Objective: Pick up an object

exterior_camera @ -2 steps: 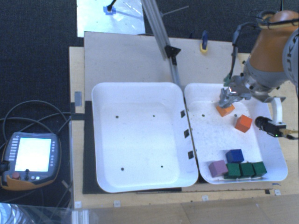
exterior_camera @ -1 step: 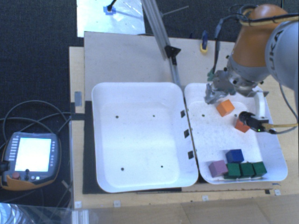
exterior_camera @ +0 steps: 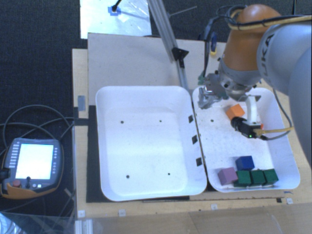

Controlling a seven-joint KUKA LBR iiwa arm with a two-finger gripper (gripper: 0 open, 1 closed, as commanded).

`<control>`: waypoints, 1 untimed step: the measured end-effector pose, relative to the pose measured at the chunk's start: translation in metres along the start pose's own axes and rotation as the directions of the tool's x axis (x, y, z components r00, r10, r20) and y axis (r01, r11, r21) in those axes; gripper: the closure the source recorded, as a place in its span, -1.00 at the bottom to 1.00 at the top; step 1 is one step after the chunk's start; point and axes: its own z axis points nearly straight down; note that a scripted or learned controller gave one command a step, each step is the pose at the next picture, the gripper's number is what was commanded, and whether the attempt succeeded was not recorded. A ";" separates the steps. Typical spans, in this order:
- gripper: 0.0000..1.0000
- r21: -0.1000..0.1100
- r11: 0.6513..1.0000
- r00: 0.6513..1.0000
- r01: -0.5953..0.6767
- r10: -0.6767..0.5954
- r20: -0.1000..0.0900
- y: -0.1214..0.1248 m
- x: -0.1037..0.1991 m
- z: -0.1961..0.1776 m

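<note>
From where I stand, the two shallow bins sit side by side on the bench, their inner walls touching along a seam with a few small black clips (exterior_camera: 194,139). The left white plastic bin (exterior_camera: 105,130) shows a broad white floor marked by a few tiny dark dots, with plenty of room across it. The right white plastic bin (exterior_camera: 287,152) is narrower and more crowded. The grey arm with the orange band (exterior_camera: 246,30) comes in over its far right corner and covers much of its far edge. The metal gripper (exterior_camera: 207,98) hangs at the far left corner of that bin, close to the seam wall, with little room on that side. Whether it is open or closed I cannot tell from here. The small orange block (exterior_camera: 235,111) lies just beside the gripper, toward the bin's right edge and slightly nearer the front, apart from it and not held. A clear stretch of white floor runs from there to the near edge, where a blue cube (exterior_camera: 244,162) sits just behind a row of dark green blocks (exterior_camera: 256,177), with a mauve block (exterior_camera: 227,175) at the row's left end.
</note>
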 end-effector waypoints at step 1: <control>1.00 -0.002 1.000 1.000 0.001 -0.001 0.000 0.017 0.050 0.006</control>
